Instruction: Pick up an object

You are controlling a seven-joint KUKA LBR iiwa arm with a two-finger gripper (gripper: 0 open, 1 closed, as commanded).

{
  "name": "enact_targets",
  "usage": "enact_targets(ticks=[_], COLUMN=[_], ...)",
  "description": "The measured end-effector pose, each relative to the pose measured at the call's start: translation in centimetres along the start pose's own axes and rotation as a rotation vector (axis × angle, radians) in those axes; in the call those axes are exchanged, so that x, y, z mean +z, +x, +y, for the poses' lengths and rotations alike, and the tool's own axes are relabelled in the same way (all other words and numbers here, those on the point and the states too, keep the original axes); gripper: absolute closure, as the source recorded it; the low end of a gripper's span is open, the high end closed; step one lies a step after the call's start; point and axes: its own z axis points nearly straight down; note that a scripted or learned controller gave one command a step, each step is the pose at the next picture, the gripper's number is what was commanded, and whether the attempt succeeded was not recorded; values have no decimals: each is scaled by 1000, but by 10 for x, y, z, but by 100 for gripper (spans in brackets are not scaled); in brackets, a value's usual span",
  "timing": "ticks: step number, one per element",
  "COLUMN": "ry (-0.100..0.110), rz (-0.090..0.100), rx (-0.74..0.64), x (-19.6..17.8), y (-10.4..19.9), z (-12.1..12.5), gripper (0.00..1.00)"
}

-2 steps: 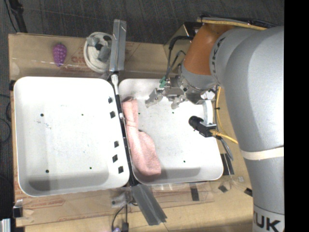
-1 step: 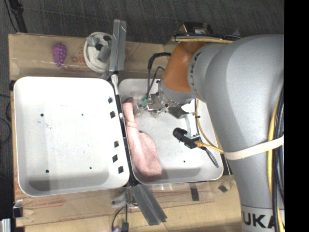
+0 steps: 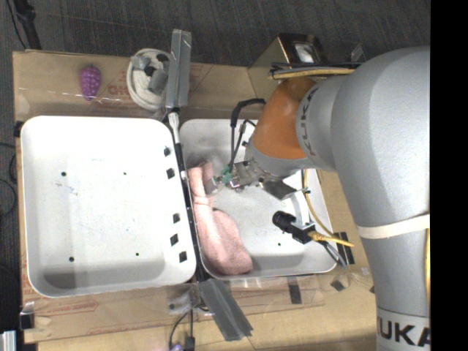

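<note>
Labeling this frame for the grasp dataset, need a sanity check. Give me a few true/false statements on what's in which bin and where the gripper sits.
1. The pink cloth lies in the right bin. True.
2. The cloth lies against the right bin's left wall, next to the divider between the bins. True.
3. The purple object sits inside the left bin. False: it rests on the bench above that bin, outside it.
4. The gripper is over the left bin. False: it is over the right bin, at the cloth's upper end.
5. The arm's orange band is above the right bin. True.
</note>
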Motion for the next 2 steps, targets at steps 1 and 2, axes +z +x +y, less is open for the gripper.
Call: enact_targets(ticks=[1,2], ry=[-1,-2], rz=[0,-1], rx=[13,-7], x=[0,-1], y=[-6,-37], z=[-75,16], gripper=[0,0])
